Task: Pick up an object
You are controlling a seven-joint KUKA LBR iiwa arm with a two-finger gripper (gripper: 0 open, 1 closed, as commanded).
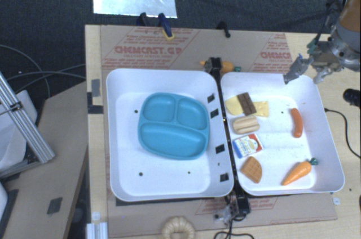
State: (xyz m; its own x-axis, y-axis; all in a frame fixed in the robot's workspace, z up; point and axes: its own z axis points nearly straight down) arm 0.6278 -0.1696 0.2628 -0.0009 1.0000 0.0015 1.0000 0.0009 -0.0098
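Two shallow white bins sit side by side on the tabletop (141, 43), w/ a clear split in contents. The left bin (121, 119) carries just a blue divided plate (174, 125), lying flat near its middle. The right bin (324, 136) has all the small play-food pieces, scattered loose and apart from each other, prob. so each can be grabbed singly w/o nudging a neighbour.

Items in the right bin: a brown bar (246, 103) lying across a yellow cheese slice (260, 109) at upper left of that bin; a bread roll (245, 124) just below; a red-and-blue packet (247, 145) under that; a waffle (252, 169) at lower left; a sausage (296, 122) toward the right; a carrot (297, 172) at lower right.

The end effector (305, 69) hangs at the upper right of the frame, over the top-right corner of the right bin, above the rim. Its two fingers (294, 71) look spread apart w/ nothing between them, so no grasp yet.

Nearest pick candidate is the sausage: it lies below the end effector in the frame, a bit to the left, clear of other items. The bar/cheese stack sits further left and lower; the carrot is well down toward the bottom right. My guess: sausage is the easiest target, since it lies alone.
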